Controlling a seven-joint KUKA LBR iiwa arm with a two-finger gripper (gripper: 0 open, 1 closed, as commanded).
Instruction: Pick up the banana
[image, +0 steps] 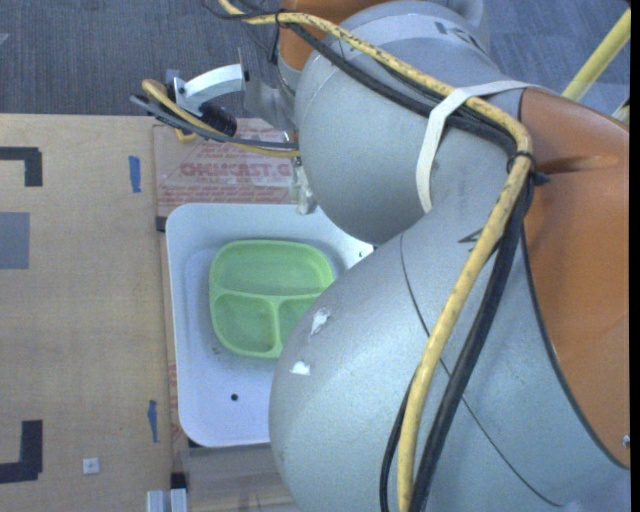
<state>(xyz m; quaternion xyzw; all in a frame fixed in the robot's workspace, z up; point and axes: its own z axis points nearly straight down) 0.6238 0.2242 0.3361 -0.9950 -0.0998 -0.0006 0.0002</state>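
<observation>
Here one green plate (262, 295) lies in one white bin (195, 400).

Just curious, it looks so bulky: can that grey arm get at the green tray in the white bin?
Probably yes: the green tray lies uncovered in the white bin, and the arm hangs right above it.

Your grey arm (400, 300) reaches in from the right, its big rounded joints very close under the camera, a yellow cable (470, 290) running along it.
</observation>
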